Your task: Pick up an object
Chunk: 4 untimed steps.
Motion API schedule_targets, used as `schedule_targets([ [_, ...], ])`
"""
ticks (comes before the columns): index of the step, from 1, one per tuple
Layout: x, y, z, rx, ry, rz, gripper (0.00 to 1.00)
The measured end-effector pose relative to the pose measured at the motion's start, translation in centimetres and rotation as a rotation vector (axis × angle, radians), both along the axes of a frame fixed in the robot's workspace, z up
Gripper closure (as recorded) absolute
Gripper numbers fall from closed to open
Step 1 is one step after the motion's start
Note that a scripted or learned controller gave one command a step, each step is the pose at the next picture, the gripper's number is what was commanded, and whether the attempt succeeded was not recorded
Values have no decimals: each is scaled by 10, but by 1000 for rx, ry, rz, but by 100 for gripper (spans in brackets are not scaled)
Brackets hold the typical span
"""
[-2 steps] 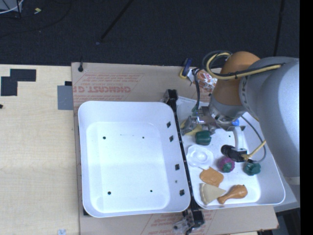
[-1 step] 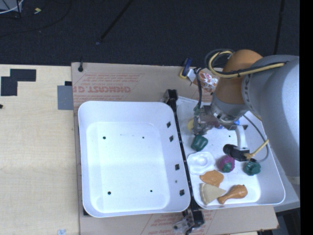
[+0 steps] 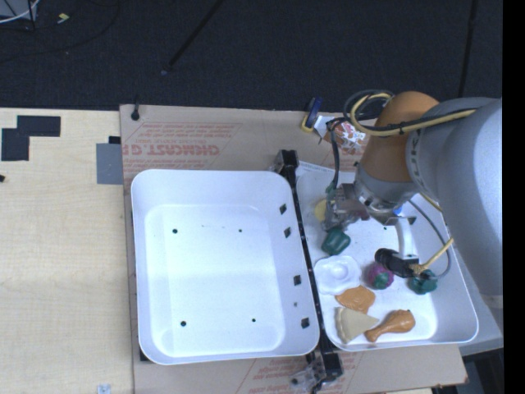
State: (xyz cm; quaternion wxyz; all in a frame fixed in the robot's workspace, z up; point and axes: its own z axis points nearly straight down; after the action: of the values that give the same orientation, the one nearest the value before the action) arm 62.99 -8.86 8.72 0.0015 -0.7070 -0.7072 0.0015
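My gripper (image 3: 336,220) is low over the upper left part of the right bin (image 3: 459,322), close to the wall shared with the left bin. A small dark green object (image 3: 335,241) sits right at its tip, touching or nearly touching it. A bit of a yellow object (image 3: 321,210) peeks out on the gripper's left. The arm's grey body and orange band cover the bin's upper right.
Lower in the right bin lie a white round piece (image 3: 336,271), an orange slice (image 3: 357,298), a beige wedge (image 3: 349,325), a tan drumstick (image 3: 392,325), a purple-green item (image 3: 379,279) and a teal item (image 3: 424,284). The left bin (image 3: 143,261) stands alongside.
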Motion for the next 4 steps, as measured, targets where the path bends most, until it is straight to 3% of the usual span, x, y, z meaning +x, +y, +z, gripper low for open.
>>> schedule_targets([
  [1,14,7,1,1,-3,1,100],
  [3,13,5,20,1,2,2,100],
  [4,12,-19,78,-1,-6,-1,100],
])
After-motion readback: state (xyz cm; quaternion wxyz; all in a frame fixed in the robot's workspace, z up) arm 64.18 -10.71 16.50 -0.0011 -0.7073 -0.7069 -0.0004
